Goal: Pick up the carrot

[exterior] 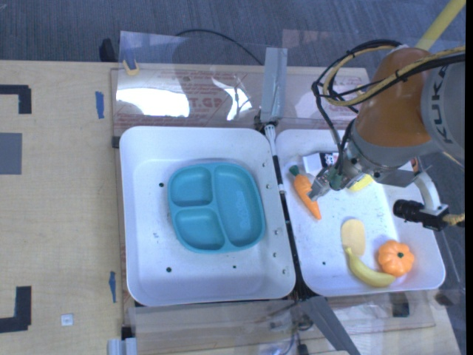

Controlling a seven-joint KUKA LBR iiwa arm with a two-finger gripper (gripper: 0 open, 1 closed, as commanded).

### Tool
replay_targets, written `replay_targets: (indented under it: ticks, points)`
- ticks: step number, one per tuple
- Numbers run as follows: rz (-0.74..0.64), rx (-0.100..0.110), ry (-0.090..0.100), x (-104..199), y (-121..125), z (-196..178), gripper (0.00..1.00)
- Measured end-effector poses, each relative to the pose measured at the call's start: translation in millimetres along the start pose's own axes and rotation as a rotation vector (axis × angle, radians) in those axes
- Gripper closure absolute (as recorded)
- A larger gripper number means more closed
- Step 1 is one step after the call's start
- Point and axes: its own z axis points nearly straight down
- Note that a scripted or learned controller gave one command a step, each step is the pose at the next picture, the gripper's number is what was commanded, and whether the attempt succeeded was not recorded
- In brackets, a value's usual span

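One pincer (323, 186) hung at the end of the grey and orange arm (395, 109), low over the right bin (414, 279). Its tips met the upper part of the carrot (305, 193), but whether they were spread or closed on it could not be told from this angle.

One carrot lay in the right bin, near the bin's left wall, orange with a small green top, slanting down and to the right. Its lower end pointed into the bin's bare floor.

One banana (360, 256) lay in the same bin, well below and right of the carrot, curved and yellow. One small orange pumpkin (395, 258) sat touching the banana's lower right end. One small yellow piece (360, 183) showed just right of the pincer, too hidden to name.

Two shallow white bins sat side by side on the bench. One blue plate (217, 206) with three sections rested in the middle of the left bin (148, 161). The plate's sections held nothing.

Several black and yellow cables (347, 58) looped above the arm's orange band.
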Motion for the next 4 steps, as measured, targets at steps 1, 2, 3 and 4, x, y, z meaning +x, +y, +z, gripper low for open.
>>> replay_targets:
  ticks: [1, 2, 3, 4]
  points:
    - [0.001, -0.001, -0.001, -0.4, 0.0, -0.7, 0.00]
    - [-0.036, -0.003, -0.003, -66.8, -4.4, 96.0, 0.00]
    - [0.001, -0.004, -0.003, -88.2, 11.2, 44.5, 0.00]
    - [-0.102, -0.002, 0.000, -57.0, -35.4, 96.8, 0.00]
